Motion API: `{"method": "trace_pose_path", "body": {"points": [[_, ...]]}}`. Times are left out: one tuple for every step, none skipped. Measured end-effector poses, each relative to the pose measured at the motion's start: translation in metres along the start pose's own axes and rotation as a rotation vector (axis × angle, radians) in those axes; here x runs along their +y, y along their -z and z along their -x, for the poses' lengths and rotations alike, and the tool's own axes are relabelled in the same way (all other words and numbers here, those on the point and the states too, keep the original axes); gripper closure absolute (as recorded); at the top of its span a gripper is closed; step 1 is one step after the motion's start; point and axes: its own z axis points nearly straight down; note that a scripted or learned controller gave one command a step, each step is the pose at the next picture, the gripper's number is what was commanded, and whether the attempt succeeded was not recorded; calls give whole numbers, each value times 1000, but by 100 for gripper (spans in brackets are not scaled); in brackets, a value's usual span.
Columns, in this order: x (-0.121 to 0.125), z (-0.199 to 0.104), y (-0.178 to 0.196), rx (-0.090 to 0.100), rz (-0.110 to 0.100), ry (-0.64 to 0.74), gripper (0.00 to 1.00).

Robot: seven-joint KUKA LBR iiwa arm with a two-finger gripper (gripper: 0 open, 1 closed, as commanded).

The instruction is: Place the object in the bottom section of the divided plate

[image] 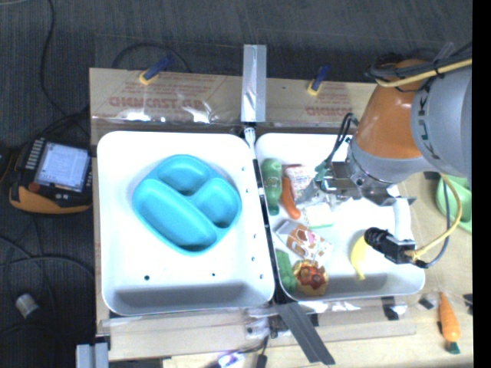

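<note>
A blue divided plate (pixel 186 202) lies in the left white bin (pixel 123 282), turned at a slant, with nothing in its three sections. My gripper (pixel 316 192) hangs low over the upper middle of the right bin (pixel 383 286), among the items there. Just left of it are an orange carrot (pixel 288 199), a red-and-white packet (pixel 298 176) and a green vegetable (pixel 271 171). Below it lie a pale card (pixel 319 219) and a printed snack packet (pixel 305 240). The arm's wrist hides what is directly under the gripper.
A yellow banana (pixel 358 256), a round red-yellow item (pixel 310 276) and a green piece (pixel 284 265) lie at the right bin's front. A black cable plug (pixel 383 244) hangs off the arm. A second carrot (pixel 449 324) lies outside on the bench. A handheld screen (pixel 54 171) sits far left.
</note>
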Motion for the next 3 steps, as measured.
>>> {"method": "trace_pose_path", "body": {"points": [[87,-69,-1,-1,1,168,100],[55,-121,23,0,3,519,100],[55,-121,23,0,2,519,0]]}}
